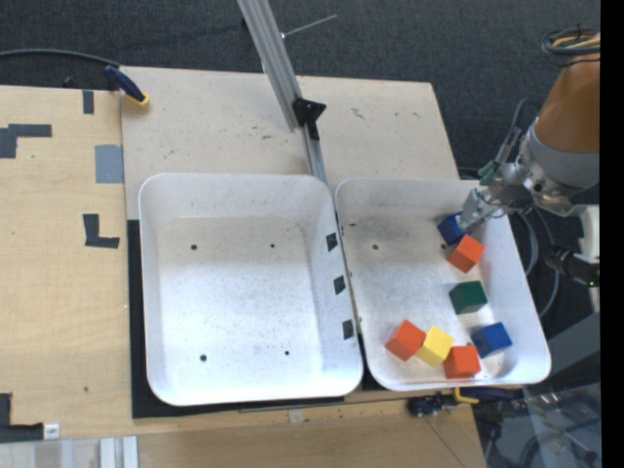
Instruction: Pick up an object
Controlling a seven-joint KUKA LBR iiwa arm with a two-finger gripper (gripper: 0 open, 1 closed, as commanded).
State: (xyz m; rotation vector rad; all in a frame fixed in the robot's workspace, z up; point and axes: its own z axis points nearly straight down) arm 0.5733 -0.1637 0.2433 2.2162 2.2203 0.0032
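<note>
Several small cubes lie in the right bin (390, 213). A dark blue cube (449, 229) sits near the bin's far right side, touching an orange cube (466, 253) just in front of it. Below them rest a green cube (468, 296), a blue cube (492, 338), an orange cube (405, 340), a yellow cube (436, 345) and another orange cube (461, 361). My gripper (475, 211) reaches in from the right and hangs right beside the dark blue cube, at its upper right. No cube shows between its tips.
The left bin (161, 261) stands next to the right one, with a raised divider between them. A metal rail (278, 61) slants down from the top to the bins' junction. Cables run at the right edge near the arm (570, 125).
</note>
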